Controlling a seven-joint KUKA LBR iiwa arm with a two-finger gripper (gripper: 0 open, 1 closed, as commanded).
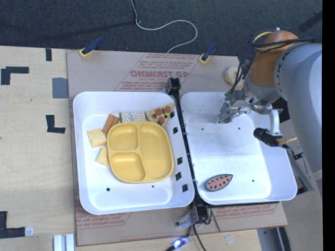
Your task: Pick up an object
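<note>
So the pincer [226, 115] sits over the far part of the right bin [272, 192], hanging off the grey arm [293, 77] w/ the orange band, tips pointing down toward the bin floor. Can't tell if it's spread or pressed together, tips are too small and dark from this angle, and nothing shows pinched in it. The only loose thing in that bin is the little watermelon slice [218, 182], pink w/ dark seeds and a dark rim, lying flat near the bin's near edge. So the relation that matters imo: the slice lies toward the camera-near side from the pincer, a hair to the view's left, w/ a stretch of bare white floor between them, so they're well apart and nowhere near touching. Its long axis runs roughly left-right across the view, tilted up a bit at the right end, so a grab across the short width prob wants the tips lined up near-far. Left bin [84, 140] has way more stuff: yellow divided plate [140, 151] in the middle, plus crackers [96, 137] and a pizza slice [161, 113] tucked around its far and left sides, but that's across the divider and further off. Slice looks like the closer pick, though it's thin and flat, could be slippery to get under.
</note>
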